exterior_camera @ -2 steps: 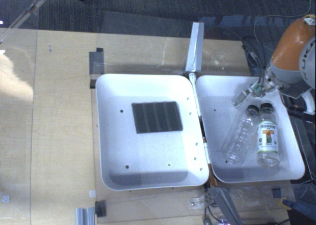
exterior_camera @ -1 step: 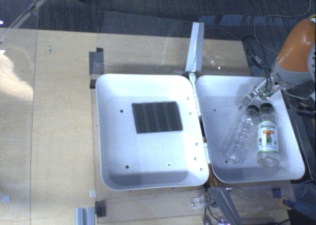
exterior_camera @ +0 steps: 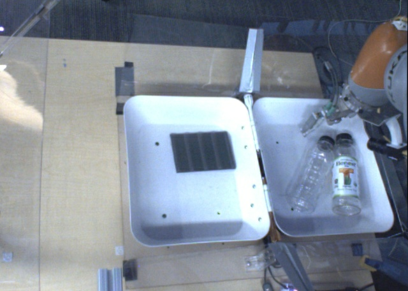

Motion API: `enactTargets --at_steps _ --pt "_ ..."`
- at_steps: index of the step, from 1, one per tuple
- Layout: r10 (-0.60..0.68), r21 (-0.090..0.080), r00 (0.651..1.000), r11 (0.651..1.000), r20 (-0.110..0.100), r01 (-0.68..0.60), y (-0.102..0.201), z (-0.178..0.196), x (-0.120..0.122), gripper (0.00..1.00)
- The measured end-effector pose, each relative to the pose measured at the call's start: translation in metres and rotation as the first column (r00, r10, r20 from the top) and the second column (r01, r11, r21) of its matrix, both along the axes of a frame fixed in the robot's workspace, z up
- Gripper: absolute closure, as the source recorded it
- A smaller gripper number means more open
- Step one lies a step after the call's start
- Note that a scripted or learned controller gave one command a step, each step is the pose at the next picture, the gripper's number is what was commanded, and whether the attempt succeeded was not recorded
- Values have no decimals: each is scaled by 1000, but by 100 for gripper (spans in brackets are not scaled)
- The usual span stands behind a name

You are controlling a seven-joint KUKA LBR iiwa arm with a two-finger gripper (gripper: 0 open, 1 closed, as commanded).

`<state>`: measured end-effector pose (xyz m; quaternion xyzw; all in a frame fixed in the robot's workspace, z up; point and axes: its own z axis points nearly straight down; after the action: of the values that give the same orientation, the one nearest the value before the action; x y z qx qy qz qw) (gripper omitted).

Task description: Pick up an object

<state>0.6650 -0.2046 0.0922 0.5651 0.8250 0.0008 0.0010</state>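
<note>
Pale wood bench (exterior_camera: 76, 175) carries two white bins side by side. How the gripper (exterior_camera: 319, 120) stands I cannot tell — it hangs over the right bin's (exterior_camera: 280, 117) far end, nothing visibly between its tips, just beyond two clear plastic bottles. Both look light, thin-walled and slick, likely to dent or roll, so the firmer neck or mid-body seems the safest hold. One, the labelled bottle (exterior_camera: 346, 184), is black-capped; the plain bottle (exterior_camera: 310, 178) lies slantwise beside it. A dark ribbed pad (exterior_camera: 203, 151) sits in the left bin (exterior_camera: 191, 226).
</note>
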Motion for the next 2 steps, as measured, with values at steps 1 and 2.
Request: enactTargets --at_steps 1,2 --pt "0 0 1000 1000 -1 0 0 -1 0 0" --pt "-10 -1 1000 1000 6 10 -1 -3 -75 0"
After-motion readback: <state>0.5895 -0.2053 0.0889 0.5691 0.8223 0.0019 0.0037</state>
